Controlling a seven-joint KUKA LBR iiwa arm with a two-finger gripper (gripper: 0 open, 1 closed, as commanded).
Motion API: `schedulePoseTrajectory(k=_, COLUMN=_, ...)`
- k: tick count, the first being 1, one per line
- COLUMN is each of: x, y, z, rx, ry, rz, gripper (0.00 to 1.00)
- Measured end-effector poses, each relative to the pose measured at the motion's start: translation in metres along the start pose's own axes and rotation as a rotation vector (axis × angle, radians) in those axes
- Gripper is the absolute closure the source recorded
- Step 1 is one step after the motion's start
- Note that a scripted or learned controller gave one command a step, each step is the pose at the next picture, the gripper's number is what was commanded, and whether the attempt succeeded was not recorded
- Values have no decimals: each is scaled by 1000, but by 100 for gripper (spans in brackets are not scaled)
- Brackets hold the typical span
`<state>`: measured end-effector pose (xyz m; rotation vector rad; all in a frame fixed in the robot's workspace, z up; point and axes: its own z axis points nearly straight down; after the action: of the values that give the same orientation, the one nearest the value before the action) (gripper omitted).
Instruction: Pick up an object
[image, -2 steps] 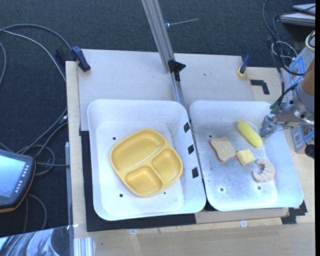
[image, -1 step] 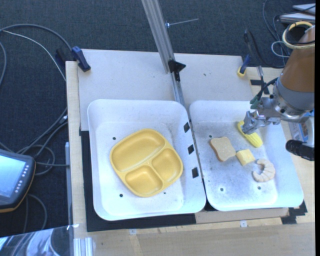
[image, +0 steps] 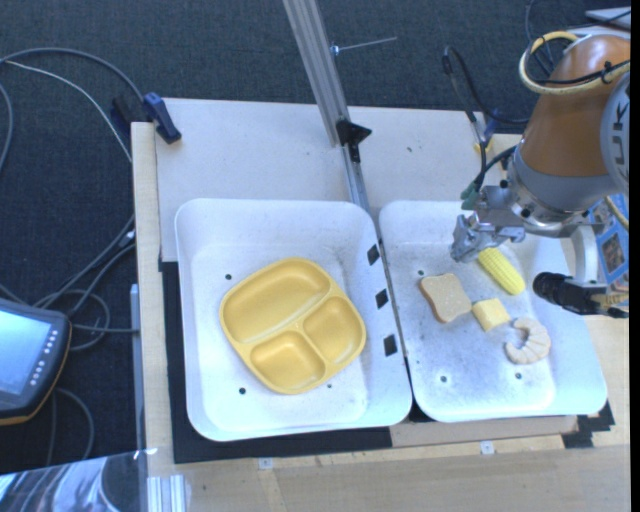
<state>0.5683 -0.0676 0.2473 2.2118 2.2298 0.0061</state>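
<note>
The right bin (image: 450, 385) holds a slice of toast (image: 445, 297), a yellow corn cob (image: 501, 271), a small yellow cheese block (image: 489, 314) and a pale shrimp (image: 527, 341). My gripper (image: 466, 243) hangs over the bin's far part, just left of the corn cob's upper end and above the toast. Nothing shows between its fingers. The arm comes in from the right, with its orange band above the wrist.
The left bin (image: 200, 250) holds a yellow divided plate (image: 291, 325). A metal post (image: 325, 70) rises behind the seam between the two bins. A blue clamp (image: 160, 115) sits at the bench's far left corner. Cables lie on the floor to the left.
</note>
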Motion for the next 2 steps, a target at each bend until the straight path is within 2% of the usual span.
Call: schedulePoseTrajectory(k=2, x=105, y=6, z=-5, rx=2, ry=0, rz=1, gripper=100)
